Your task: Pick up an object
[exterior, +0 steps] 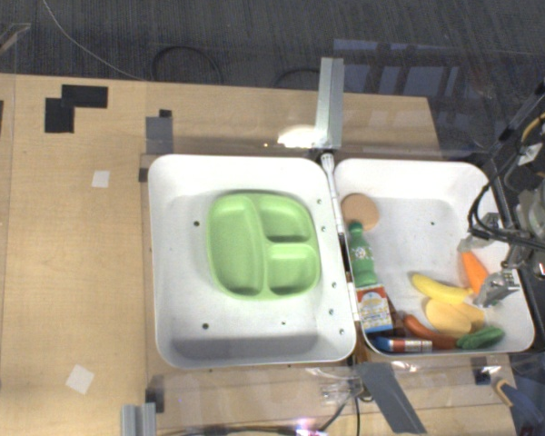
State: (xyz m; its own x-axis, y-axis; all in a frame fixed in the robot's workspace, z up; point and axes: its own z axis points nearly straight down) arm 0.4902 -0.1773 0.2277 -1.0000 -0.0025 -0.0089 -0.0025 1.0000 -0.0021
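The right bin point(409, 184) holds a green bottle point(361, 266) with a red and white label lying along its left wall, and a tan round piece point(361, 211) above it. At the lower right lie a yellow banana point(439, 288), a yellow chunk point(452, 314), an orange carrot point(473, 269), a green vegetable point(480, 338) and a brown and red sausage-like piece point(416, 332). My gripper point(498, 289) hangs low over the bin's right side, just right of the carrot and the banana's tip. Nothing shows in its grasp.
The left bin point(177, 243) carries a green divided plate point(262, 244) in its middle. A metal post point(330, 98) stands behind the seam between the bins. Cables point(490, 203) loop down from the arm over the right bin's right wall.
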